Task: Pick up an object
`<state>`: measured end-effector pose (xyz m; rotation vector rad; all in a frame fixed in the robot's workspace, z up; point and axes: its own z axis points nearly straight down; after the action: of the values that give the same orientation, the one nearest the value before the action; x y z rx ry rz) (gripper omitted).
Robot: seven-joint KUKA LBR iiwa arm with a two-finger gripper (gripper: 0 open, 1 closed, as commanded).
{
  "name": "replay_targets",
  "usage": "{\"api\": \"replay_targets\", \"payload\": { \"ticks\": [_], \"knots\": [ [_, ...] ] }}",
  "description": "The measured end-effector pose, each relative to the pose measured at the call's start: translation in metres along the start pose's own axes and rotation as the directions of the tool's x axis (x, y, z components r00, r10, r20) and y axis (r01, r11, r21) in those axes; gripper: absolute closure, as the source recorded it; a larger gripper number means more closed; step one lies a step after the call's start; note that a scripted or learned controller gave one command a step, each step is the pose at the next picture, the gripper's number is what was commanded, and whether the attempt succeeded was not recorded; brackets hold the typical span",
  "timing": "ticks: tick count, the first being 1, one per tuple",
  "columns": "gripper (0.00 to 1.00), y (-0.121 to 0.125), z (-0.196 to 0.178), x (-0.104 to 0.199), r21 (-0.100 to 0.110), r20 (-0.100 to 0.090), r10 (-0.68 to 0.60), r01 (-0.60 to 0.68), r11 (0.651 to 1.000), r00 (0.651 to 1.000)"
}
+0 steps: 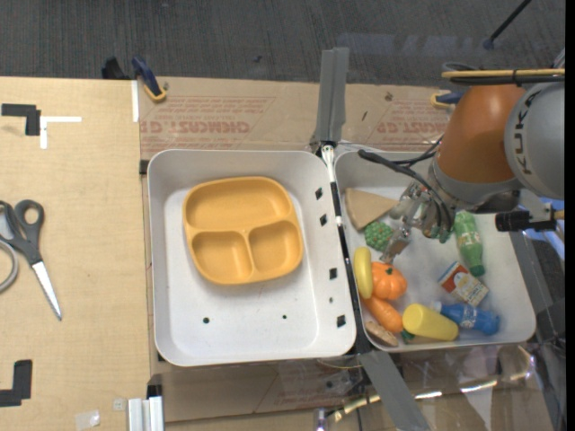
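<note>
The jaws (406, 227) hang low over the right bin (519, 285), near its middle; whether they are open or closed cannot be told, and nothing shows between them. At their 8 o'clock, just beside, lies a green piece (379, 235); at 6 o'clock an orange (389, 282). A banana (362, 272) sits at 7 o'clock, a green bottle (468, 243) at 3 o'clock. The left bin (171, 268) holds a yellow plate (243, 229). Scissors (31, 250) lie on the desk (72, 169) at 9 o'clock.
</note>
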<state>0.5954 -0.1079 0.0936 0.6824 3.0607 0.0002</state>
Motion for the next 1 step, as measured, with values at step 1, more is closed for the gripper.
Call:
{"api": "replay_targets", "payload": {
  "ticks": [1],
  "knots": [
    [0.00,-0.0111,-0.0061,0.0437,-0.002,0.023,-0.011,0.011,1.000,1.000]
  ]
}}
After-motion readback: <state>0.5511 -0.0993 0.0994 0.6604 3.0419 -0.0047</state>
